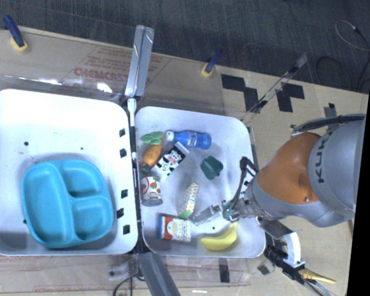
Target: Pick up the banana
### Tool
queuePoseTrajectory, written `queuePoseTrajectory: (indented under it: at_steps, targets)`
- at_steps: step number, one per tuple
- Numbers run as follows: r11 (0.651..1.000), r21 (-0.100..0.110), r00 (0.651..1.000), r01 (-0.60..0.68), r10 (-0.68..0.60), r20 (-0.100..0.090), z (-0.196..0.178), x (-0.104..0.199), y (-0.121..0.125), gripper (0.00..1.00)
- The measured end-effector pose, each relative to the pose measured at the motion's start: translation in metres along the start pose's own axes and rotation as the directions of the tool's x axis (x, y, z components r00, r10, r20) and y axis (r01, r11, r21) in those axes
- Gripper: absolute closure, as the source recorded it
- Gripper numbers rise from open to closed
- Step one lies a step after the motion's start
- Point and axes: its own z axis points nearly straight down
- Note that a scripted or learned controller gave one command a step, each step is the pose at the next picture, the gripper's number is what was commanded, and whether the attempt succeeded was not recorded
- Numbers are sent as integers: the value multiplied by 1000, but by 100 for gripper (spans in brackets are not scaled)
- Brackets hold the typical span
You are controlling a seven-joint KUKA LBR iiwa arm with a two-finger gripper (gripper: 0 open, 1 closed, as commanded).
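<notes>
Banana [221,239]: near right corner of the right bin [255,145], lying flat beside a red-and-white carton [175,228].
Gripper [221,211]: low over the right bin, just beyond the banana; whether spread or pressed together cannot be told.
Arm [308,174]: grey with orange band, reaching in from the right.
Right bin, other contents: blue bottle [188,139], carrot [151,155], dark green block [211,167], small can [151,190].
Left bin [16,118]: holds a blue divided tray [68,202].
</notes>
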Motion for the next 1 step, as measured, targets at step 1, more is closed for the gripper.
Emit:
queuePoseTrajectory:
  at_steps: [1]
  targets:
    - [1000, 0, 1000, -1, 1, 0, 0, 0, 0, 0]
